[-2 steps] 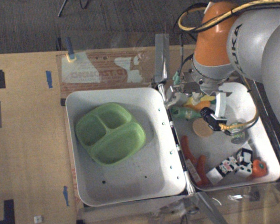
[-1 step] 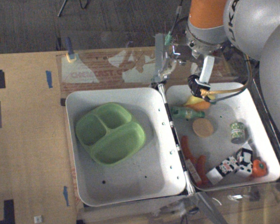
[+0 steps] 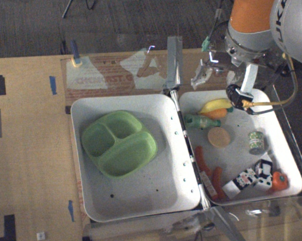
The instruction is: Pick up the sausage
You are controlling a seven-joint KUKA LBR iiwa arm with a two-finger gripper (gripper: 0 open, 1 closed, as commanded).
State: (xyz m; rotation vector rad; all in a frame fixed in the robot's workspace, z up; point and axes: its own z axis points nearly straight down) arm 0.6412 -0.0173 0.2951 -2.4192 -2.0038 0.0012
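The sausage (image 3: 201,161) is a thin red link lying along the left wall of the right bin (image 3: 290,154), near its front. A shorter red piece (image 3: 217,176) lies just to its right. My gripper (image 3: 207,72) hangs above the back edge of the right bin, well clear of the sausage and higher than everything in the bin. Nothing shows held in it.
In the right bin lie a yellow banana (image 3: 215,105), an orange carrot (image 3: 218,113), a green bottle (image 3: 201,122), a tan disc (image 3: 218,137), a small can (image 3: 255,142), a cow-patterned carton (image 3: 246,178) and a red tomato (image 3: 279,180). A green divided plate (image 3: 119,143) sits in the left bin (image 3: 89,199).
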